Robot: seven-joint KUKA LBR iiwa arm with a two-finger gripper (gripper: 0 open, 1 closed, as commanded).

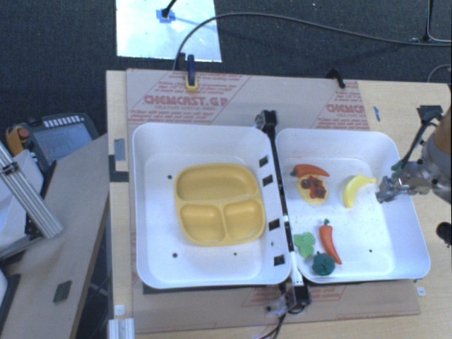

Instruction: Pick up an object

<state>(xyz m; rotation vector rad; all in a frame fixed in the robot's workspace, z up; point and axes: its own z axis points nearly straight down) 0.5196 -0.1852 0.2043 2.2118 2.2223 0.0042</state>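
The right bin (367, 253) holds several toy foods. A yellow banana (355, 188) lies near its middle, a red chili (309, 169) and a small pizza slice (313, 188) to its left. An orange carrot (329, 241) and two green broccoli pieces (305, 244) (323, 263) lie toward the front. My gripper (389, 189) hangs over the right side of this bin, just right of the banana and apart from it. Nothing shows between its fingers.
The left bin (152, 210) carries a yellow divided plate (215, 203). A black clip strip (274, 189) runs between the bins. A teach pendant (60, 141) and an aluminium bar (28, 196) sit off the bench at left.
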